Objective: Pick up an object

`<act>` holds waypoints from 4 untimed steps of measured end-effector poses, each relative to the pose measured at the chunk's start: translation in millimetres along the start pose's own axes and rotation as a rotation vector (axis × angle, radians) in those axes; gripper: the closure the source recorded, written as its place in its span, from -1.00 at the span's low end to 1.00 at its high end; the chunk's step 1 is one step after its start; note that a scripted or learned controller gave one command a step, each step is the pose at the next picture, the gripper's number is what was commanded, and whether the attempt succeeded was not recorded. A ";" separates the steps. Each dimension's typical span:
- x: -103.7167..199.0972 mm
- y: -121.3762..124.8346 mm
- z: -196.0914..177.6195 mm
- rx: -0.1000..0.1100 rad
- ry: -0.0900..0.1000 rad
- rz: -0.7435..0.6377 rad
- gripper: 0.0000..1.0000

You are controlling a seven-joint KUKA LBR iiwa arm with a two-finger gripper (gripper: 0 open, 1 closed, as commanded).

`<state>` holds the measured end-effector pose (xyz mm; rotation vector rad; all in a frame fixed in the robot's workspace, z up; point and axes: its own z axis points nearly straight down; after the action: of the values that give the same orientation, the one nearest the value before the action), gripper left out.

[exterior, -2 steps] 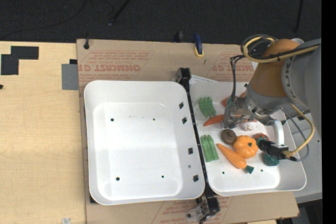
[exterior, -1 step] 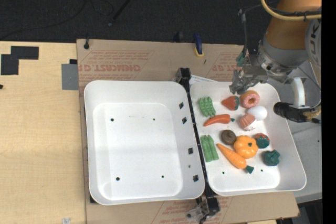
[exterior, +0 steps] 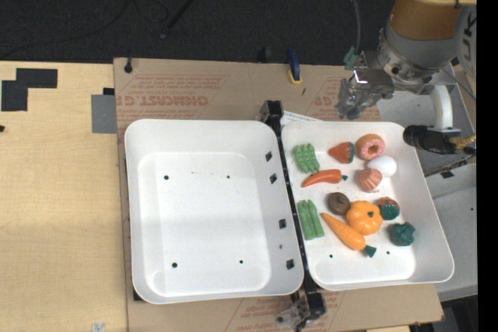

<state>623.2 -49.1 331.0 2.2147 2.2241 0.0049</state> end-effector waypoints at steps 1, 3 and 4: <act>33.5 22.2 -26.8 0.003 0.000 0.001 1.00; 31.7 21.5 -92.2 0.002 -0.001 0.004 1.00; 26.2 21.4 -119.2 0.005 0.000 0.004 1.00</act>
<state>644.0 -22.9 450.2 2.2211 2.2227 -0.0012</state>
